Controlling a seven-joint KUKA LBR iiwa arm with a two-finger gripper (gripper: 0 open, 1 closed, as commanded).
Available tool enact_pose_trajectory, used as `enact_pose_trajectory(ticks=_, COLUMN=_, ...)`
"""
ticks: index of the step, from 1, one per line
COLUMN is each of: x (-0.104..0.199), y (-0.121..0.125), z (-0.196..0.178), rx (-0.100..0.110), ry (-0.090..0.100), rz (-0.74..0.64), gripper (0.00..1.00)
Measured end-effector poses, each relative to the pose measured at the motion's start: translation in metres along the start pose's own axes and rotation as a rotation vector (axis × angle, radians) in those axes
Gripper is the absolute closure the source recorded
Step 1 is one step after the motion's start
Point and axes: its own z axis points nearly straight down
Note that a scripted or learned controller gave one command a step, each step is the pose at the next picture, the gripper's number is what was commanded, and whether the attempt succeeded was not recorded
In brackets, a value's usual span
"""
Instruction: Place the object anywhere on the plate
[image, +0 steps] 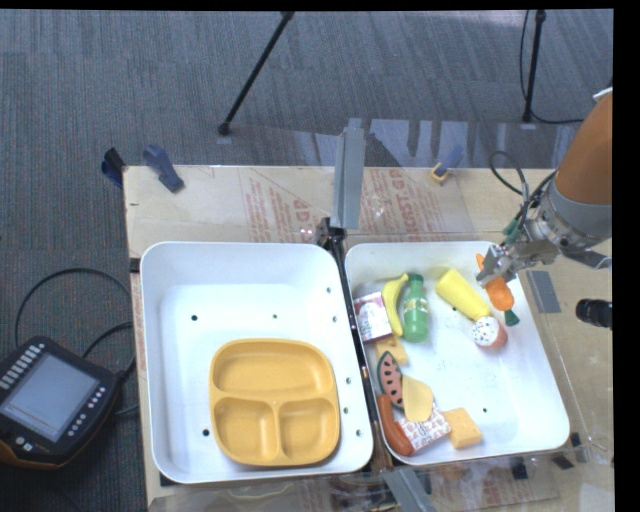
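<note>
Over the right bin's (540, 400) far right corner, the gripper (497, 268) looks clenched on a toy carrot (500, 294), lifted clear of the other toys, probably for carrying. The yellow plate (272, 402) sits in the left bin (170, 300).

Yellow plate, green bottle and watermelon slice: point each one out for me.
Yellow plate (272, 372): camera view, on the ridge between its compartments.
Green bottle (414, 312): camera view, on the middle of its body.
Watermelon slice (390, 378): camera view, on its red flesh.

grey carpet floor (60, 120), black tripod legs (255, 70), wooden bench (250, 200)
</note>
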Motion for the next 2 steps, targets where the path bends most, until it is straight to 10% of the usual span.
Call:
enact_pose_trajectory(ticks=1, x=0.085, y=0.023, z=0.067, rx=0.008, ry=0.005, rz=0.083, gripper=1.0)
enact_pose_trajectory(ticks=2, x=0.204, y=0.045, z=0.025, rx=-0.002, ry=0.004, rz=0.195, gripper=1.0)
